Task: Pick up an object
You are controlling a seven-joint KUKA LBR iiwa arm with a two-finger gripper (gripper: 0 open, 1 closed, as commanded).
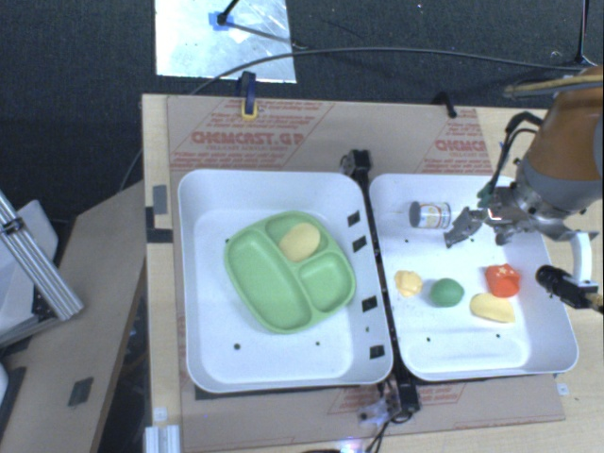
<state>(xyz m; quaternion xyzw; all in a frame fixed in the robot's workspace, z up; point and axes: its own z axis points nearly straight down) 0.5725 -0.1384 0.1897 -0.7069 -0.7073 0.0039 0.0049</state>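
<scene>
Two white bins sit side by side on the bench. The claw (481,226) hangs over the right bin (538,352), near its far edge. Its two dark fingers are spread apart, one toward the left and one toward the right, and nothing is between them.

Just to the left of the claw lies a small jar (431,215) on its side, close to the left finger, and I cannot tell if they touch. Nearer to the front of the bin than the claw there is a row of toy foods. A red toy with a bit of green on top (503,280) sits almost straight below the claw. A yellow toy (494,308) lies just in front of the red one. A round green toy (447,293) sits to the left of those, and a small pale yellow toy (408,282) is just beside the green one.

Far to the left of the claw, in the left bin (203,253), rests a green tray (274,286) with three parts. A yellow lump (300,242) sits in its top part.
</scene>
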